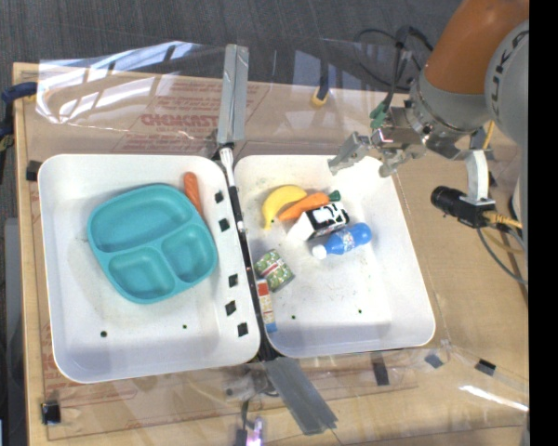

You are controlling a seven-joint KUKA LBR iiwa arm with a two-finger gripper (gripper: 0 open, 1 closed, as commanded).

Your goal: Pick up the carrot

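Nearest the camera runs the front rim of the left bin (121, 365), and inside that bin sits a teal divided plate (152, 242). Just beside the plate's upper right corner, against the bin's right wall, lies a small orange-red sausage-shaped piece (192, 190), pointing toward the back of the bench.

Across the central divider, the right bin (391, 319) holds a loose cluster. A small green-and-red packet (273, 269) lies near the divider. Behind it is a yellow banana (281, 203), and touching the banana's right side is the carrot (307, 204), orange with a green tip at its right end. Its long axis runs slantwise, from lower left at the banana up to the right. Just below the carrot's green end sits a black-and-white block (327, 218), and touching that is a blue-and-white bottle (342, 240) on its side.

The gripper (367, 156) hangs above the back right part of the right bin, its two fingers spread apart and empty. The carrot lies below and to the left of it in this view, near but clearly apart. The coming move likely calls for a short shift left and toward the camera, then a descent with the fingers set across the carrot's slanted axis. The banana and block crowd both ends, so the middle of the carrot looks the safest place to close.
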